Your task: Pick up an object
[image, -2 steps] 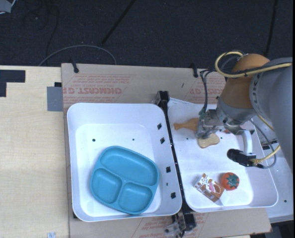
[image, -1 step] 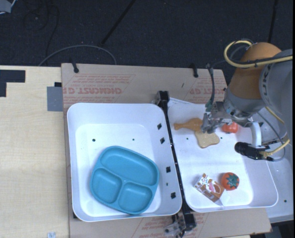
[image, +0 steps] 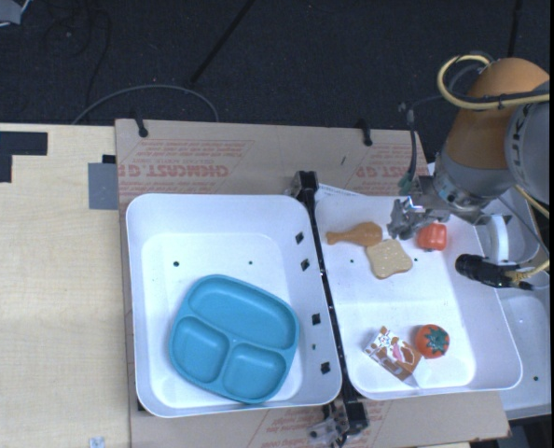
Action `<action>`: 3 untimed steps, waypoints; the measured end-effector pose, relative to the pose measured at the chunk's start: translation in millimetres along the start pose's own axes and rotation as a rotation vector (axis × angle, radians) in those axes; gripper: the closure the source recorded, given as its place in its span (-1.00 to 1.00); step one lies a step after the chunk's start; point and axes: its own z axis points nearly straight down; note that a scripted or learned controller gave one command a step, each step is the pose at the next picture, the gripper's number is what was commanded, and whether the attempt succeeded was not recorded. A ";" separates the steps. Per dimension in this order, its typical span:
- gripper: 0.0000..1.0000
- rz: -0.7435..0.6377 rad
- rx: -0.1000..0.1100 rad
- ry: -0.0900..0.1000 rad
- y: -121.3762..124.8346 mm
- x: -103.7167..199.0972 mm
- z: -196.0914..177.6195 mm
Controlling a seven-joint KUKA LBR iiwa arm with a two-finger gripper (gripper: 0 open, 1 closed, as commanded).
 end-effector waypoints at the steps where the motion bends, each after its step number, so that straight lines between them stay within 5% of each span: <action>1: 1.00 -0.002 0.000 0.000 0.4 -1.4 -31.0; 3: 1.00 -0.005 0.007 0.003 -52.0 94.2 -34.8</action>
